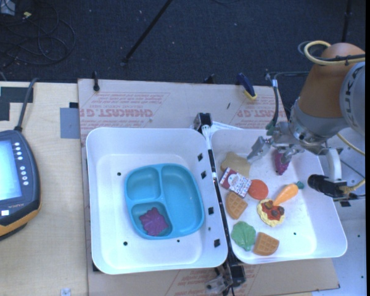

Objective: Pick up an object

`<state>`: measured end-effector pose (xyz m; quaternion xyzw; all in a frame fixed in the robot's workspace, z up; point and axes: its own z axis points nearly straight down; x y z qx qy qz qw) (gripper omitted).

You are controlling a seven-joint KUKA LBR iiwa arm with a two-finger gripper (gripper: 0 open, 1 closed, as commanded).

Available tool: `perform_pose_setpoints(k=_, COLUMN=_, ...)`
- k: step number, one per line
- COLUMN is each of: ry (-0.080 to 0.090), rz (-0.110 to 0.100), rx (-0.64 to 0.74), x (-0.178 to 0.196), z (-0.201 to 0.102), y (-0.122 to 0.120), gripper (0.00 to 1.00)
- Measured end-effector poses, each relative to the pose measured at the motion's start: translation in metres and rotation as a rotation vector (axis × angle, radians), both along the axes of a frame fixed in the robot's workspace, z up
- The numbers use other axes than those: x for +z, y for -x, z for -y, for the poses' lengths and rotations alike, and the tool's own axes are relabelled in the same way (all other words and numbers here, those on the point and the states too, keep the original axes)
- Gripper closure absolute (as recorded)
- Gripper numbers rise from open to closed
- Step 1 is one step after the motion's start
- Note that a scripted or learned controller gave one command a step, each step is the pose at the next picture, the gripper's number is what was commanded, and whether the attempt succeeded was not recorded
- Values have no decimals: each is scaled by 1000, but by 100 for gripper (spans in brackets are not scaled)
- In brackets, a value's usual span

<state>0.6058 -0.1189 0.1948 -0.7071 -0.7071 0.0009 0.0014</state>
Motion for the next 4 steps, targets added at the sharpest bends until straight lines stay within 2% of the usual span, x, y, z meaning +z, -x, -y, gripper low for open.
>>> perform_pose_setpoints(k=1, ry=1, rz=2, rx=-1, x=-111, z=-31, y=43, gripper=0)
perform_pose_setpoints(k=2, ry=2, rz=7, rx=2, x=-106, z=-35, y=-27, gripper=0)
perform_pose_setpoints(k=3, ry=2, rz=1, rx=-1, x=-95, z=-34, y=-24, gripper=100)
perform_pose_setpoints(k=4, ry=-1, rz=3, rx=3, x=-3, z=-76, y=10, gripper=100)
